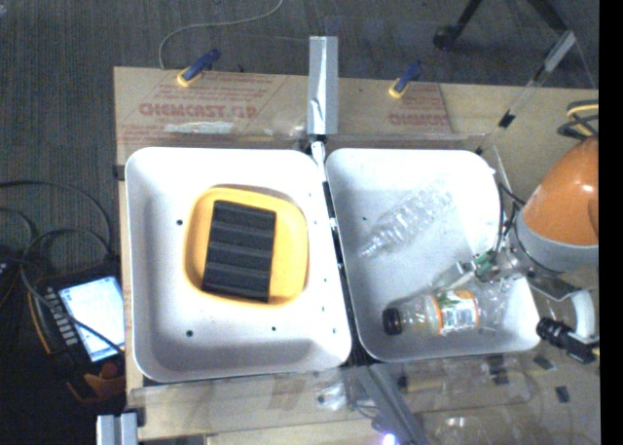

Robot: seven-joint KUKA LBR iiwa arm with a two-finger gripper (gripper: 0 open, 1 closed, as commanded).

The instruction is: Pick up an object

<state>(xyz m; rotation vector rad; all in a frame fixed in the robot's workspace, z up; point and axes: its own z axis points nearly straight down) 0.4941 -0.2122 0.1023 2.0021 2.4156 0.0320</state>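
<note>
A bottle with a dark cap and an orange-and-white label (438, 314) is seen lying on its side near the front wall of the right bin (419, 166), its cap pointing left. A clear, crumpled plastic bottle (404, 222) is laid diagonally further back in the same bin, well apart from the first.

The arm (565, 209) is brought in from the right, its orange band and grey wrist placed over the right edge of the right bin. The gripper (487, 266) is lowered just beside the labelled bottle's right end, at or very near its base. Whether the two are touching cannot be told, since clear plastic and glare blur that spot. How far apart the gripper is set cannot be told either, and nothing is seen to be clasped in it.

In the left bin (146, 239), a yellow tray-like object (200, 224) is set near the middle, and a black ribbed block (240, 249) is laid on top of it.
</note>
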